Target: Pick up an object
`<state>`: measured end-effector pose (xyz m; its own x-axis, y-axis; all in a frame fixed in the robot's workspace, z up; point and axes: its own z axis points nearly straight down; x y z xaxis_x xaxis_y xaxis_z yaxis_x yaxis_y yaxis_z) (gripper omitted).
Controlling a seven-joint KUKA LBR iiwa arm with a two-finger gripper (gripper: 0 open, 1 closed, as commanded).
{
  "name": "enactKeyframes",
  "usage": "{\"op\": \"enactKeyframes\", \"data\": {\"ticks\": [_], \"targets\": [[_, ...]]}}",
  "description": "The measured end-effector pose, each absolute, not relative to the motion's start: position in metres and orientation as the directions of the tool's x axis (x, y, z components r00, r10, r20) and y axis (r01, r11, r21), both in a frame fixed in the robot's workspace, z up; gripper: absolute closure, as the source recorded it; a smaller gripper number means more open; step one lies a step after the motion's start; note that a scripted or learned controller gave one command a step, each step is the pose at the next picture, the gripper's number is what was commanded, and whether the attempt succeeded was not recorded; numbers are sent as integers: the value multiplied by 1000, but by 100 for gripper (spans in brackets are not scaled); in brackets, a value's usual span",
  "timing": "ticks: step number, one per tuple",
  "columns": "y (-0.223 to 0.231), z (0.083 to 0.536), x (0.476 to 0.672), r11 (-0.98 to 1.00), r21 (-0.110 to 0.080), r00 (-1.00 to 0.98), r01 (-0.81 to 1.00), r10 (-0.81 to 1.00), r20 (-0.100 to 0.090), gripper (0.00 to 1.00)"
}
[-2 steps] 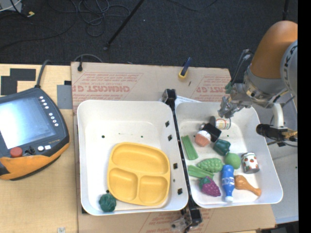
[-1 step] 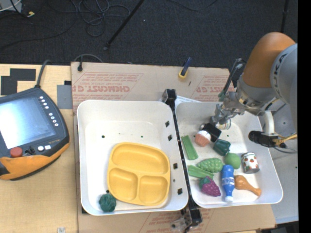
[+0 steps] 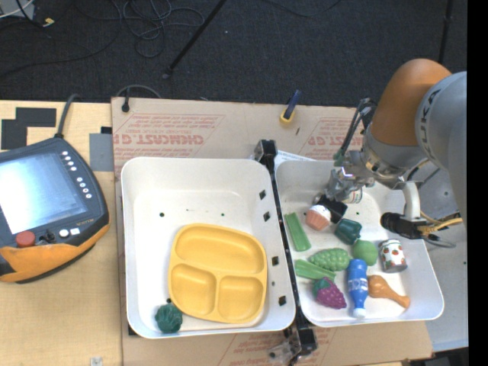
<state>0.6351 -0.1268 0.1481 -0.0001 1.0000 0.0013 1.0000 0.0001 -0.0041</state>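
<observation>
Nearest the camera in the left bin (image 3: 137,204) lie a dark green lumpy toy (image 3: 168,318) in the front corner and a yellow divided tray (image 3: 219,271) just beside it. In the right bin (image 3: 427,296), at the front, a purple grape bunch (image 3: 329,293), a blue bottle (image 3: 357,284) and a brown drumstick (image 3: 387,291) lie near each other; behind them are a green bumpy vegetable (image 3: 330,259), a light green ball (image 3: 365,251) and a small white can (image 3: 392,255). A long green piece (image 3: 296,231) lies by the dividing wall. Further back, the pincer (image 3: 332,207) sits low over a pink-and-white toy (image 3: 319,218), touching or just above it, with a dark teal block (image 3: 348,229) beside; how far open it is I cannot tell. Left on the desk (image 3: 46,319) rests a tablet-like pendant (image 3: 46,200)
</observation>
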Motion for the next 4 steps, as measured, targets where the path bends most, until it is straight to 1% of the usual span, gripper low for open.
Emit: {"op": "enactKeyframes", "data": {"ticks": [1, 2, 3, 4], "targets": [[-150, 116, 645, 0, -1, 0, 1000, 1000, 4, 100], [-159, 112, 646, 1, 1, -1, 1000, 1000, 3, 100], [-116, 229, 635, 3, 8, -3, 1000, 1000, 0, 100], [-132, 145, 642, -2, -8, 2, 1000, 1000, 1, 100]]}}
